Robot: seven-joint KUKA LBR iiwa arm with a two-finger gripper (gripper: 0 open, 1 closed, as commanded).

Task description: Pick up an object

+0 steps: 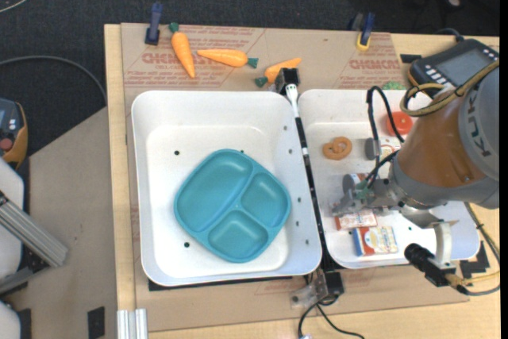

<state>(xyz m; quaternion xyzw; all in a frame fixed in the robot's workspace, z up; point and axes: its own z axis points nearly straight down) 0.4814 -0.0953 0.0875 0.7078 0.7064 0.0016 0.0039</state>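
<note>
**Flat packets under the wrist, a pretzel standing free**

Where the arm reaches in from the right of the frame, its gripper hangs low over the right bin, just above a small heap of flat things at lower centre of that bin. How the jaws stand I cannot tell; the wrist and cabling cover them.

The nearest candidate is the carton, a flat red-and-white packet lying face up at the lower middle of the right bin, with a second flat card touching its upper edge. Both look light and thin, probably stiff card with a glossy skin, so they would likely slide rather than lift if pinched from above; a better hold is across the short edges, or at a raised corner where the two overlap.

A pretzel lies apart toward the upper left of the same bin. It seems a light, rigid toy with open loops, and its outer rim gives two opposed sides to close on. An orange ball sits near the arm at upper right; round and smooth, it may roll away.

The left bin holds a teal tray, broad and shallow, awkward to pinch except at its rim.
</note>
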